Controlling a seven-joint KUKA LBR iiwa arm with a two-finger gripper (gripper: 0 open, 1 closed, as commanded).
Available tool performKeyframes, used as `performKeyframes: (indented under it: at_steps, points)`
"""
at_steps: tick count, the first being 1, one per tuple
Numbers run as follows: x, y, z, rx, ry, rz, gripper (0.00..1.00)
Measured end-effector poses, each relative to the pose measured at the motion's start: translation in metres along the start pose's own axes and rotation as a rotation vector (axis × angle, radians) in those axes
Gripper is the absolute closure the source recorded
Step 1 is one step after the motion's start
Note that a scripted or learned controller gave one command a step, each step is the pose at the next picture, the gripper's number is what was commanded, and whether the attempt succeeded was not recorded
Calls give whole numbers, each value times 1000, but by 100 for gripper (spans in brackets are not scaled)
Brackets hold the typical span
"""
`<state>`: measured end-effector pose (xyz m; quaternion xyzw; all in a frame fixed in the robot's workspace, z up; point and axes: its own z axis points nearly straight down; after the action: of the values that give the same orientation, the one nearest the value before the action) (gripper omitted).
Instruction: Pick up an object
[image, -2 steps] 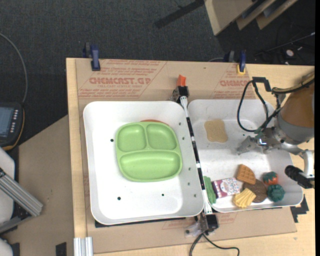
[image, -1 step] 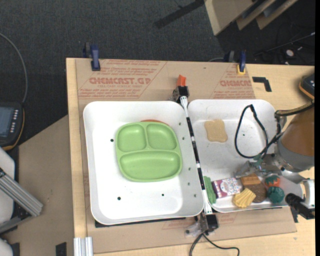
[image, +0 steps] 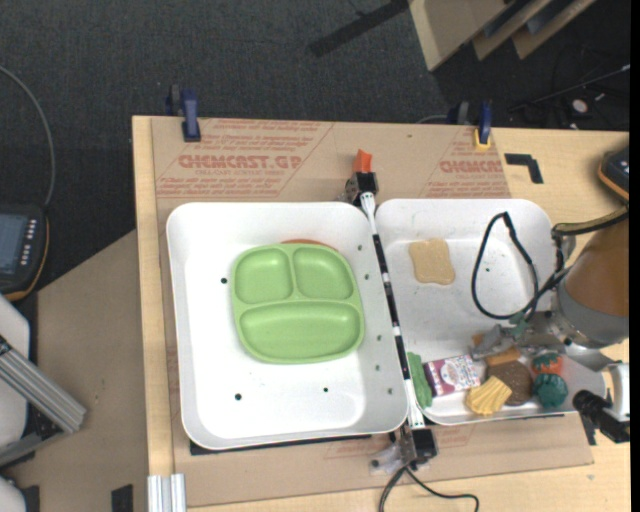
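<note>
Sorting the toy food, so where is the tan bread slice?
The bread slice lies in the right bin's far-left part, near the divider, beside the black cable loop.

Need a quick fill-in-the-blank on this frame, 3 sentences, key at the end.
1. The green divided plate lies in the ____ bin.
2. The plate has ____ compartments.
3. The tan bread slice lies in the ____ bin, apart from the clutter near the arm.

Missing words: left; three; right
</note>
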<state>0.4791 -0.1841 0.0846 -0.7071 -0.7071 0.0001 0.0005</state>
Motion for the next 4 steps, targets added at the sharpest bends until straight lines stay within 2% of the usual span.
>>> performKeyframes:
  at_steps: [1,2,3,4]
  points:
    - [9,21,0,-4,-2,-2,0]
    - [4,-1,0,1,1,1,0]
    - [1,39,0,-6,-4,-2,0]
    - [17,11,0,3,2,1,0]
